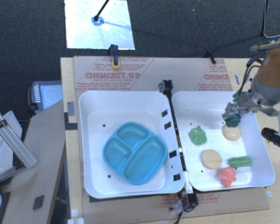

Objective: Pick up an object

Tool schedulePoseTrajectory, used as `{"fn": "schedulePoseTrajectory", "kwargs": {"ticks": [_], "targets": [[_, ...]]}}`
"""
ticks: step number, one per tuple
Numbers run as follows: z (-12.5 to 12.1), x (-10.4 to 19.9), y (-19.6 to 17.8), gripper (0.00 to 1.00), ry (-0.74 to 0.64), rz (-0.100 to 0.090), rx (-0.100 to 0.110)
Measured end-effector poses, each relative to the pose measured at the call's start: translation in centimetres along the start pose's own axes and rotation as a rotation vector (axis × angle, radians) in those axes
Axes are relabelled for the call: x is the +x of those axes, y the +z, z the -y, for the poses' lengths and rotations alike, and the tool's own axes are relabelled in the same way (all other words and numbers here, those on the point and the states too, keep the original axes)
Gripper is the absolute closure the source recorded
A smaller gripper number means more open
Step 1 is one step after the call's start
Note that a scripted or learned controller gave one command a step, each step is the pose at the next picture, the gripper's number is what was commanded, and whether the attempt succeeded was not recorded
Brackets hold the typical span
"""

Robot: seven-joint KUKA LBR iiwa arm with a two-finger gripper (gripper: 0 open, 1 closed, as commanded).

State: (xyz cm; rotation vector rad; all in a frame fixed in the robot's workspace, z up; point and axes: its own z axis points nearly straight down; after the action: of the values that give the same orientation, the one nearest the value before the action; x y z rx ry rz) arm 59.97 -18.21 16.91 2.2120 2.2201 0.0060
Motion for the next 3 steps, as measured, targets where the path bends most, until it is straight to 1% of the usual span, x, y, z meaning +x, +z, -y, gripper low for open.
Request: {"fn": "schedulePoseTrajectory", "kwargs": {"ticks": [1, 2, 3], "targets": [[-0.3, 0.1, -4.4, 1.0, -0.001, -0.001, 0.001], [-1.0, 0.7, -10.6, 1.0, -0.002, 0.0, -0.001], [-0.3, 5.9, -8.8, 1.0, -0.004, -0.005, 0.008]]}}
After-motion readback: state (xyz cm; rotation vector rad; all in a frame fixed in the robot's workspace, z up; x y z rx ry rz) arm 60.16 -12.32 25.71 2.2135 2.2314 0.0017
